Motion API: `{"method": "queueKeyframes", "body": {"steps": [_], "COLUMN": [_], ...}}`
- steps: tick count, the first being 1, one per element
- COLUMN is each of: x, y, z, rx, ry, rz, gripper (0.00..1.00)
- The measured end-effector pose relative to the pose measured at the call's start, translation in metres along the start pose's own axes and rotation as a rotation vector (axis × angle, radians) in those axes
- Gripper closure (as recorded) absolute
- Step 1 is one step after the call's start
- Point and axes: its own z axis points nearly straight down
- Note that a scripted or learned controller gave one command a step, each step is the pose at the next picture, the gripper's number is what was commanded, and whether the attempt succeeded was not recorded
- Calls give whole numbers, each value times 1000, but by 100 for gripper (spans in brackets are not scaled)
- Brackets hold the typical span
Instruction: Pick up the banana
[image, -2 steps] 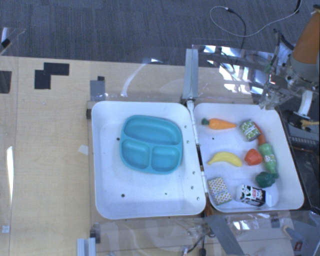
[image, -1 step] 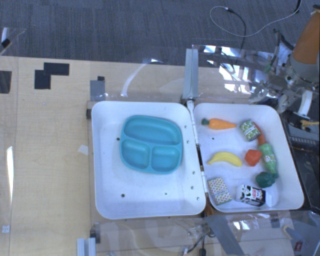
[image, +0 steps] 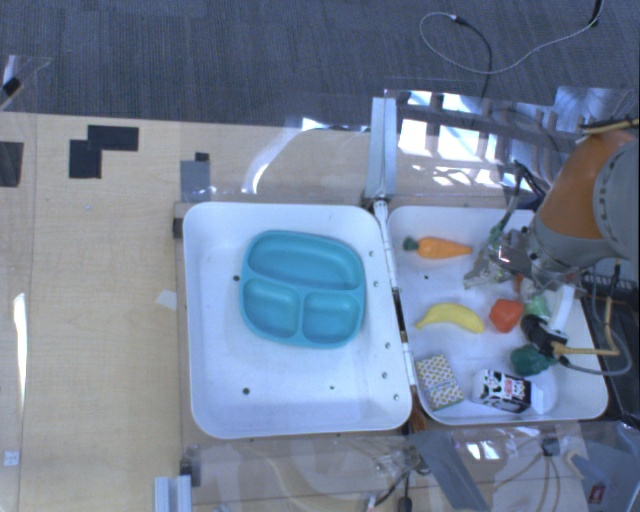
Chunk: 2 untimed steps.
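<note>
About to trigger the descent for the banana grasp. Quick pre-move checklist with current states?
1. Target located: ok. The curved yellow banana lies in the right shallow white bin.
2. Banana top unobstructed: ok. Nothing lies on it.
3. Side clearance: not ok. The small red-orange round fruit sits very close to the banana's right end.
4. Hand aligned over the banana: not ok. The grey two-finger hand sits up and to the right of it, nearer the orange carrot.
5. Hand not holding anything: cannot tell.
6. Banana away from bin walls: ok.
</note>
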Motion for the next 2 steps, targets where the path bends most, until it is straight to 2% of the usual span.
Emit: {"method": "queueKeyframes", "body": {"steps": [1, 2], "x": [47, 51], "y": [-67, -93], "z": [11, 11], "rx": [4, -4], "ry": [-4, -1], "rz": [339, 757], "gripper": [0, 0]}}
